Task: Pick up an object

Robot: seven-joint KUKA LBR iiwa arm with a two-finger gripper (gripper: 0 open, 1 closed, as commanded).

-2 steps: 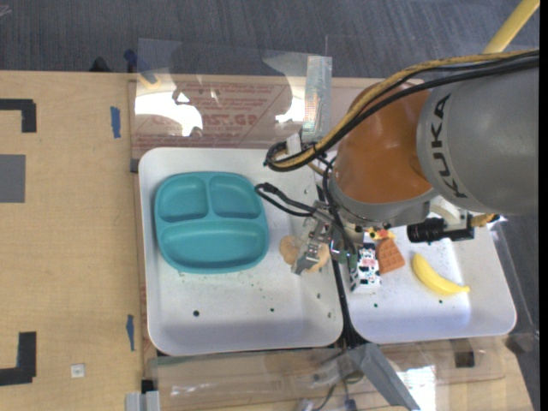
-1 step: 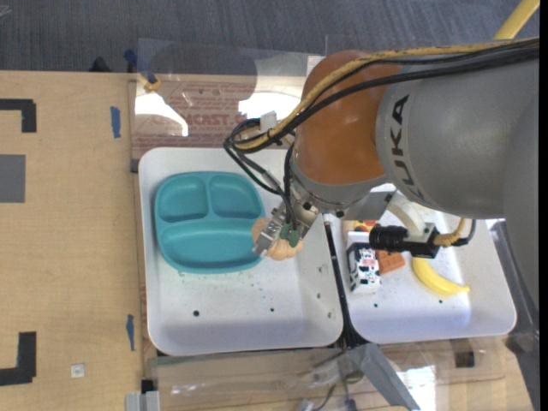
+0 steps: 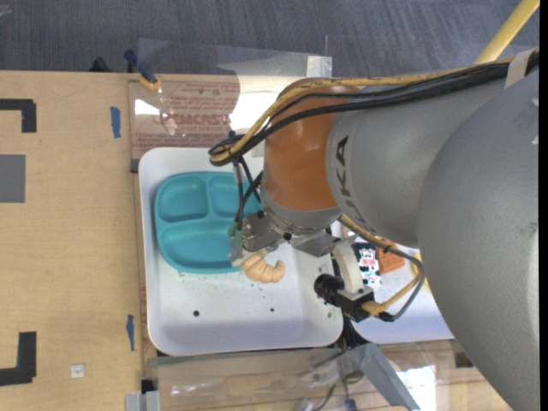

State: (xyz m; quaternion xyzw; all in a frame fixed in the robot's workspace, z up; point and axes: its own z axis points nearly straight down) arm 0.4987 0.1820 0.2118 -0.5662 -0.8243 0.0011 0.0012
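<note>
- Croissant toy [image 3: 264,269], tan and curved, is the thing I would go for; it lies on the floor of the left white bin [image 3: 223,328], just beside the lower right corner of the teal divided tray [image 3: 193,221].
- My gripper [image 3: 248,240] sits low over the seam between tray and croissant toy, under the orange band of the arm [image 3: 300,165]. From this slanted view I cannot tell how its fingers are set, nor whether anything lies between them, so I will not count the toy as held.
- Black and yellow cables [image 3: 244,144] loop over the wrist and hide part of the tray's right side.
- In my judgement the step in hand is lining up and closing on the toy. To do it well, I would centre over the thick middle of the curve, not the tapered tip, and turn the wrist so the fingers cross its narrow width.
- I would keep clear of the tray's raised edge, since a finger landing on it could stop the descent short or drag the tray along.
- A second bin [image 3: 411,311] to the right holds a small printed packet [image 3: 368,265], mostly hidden by the arm.
</note>
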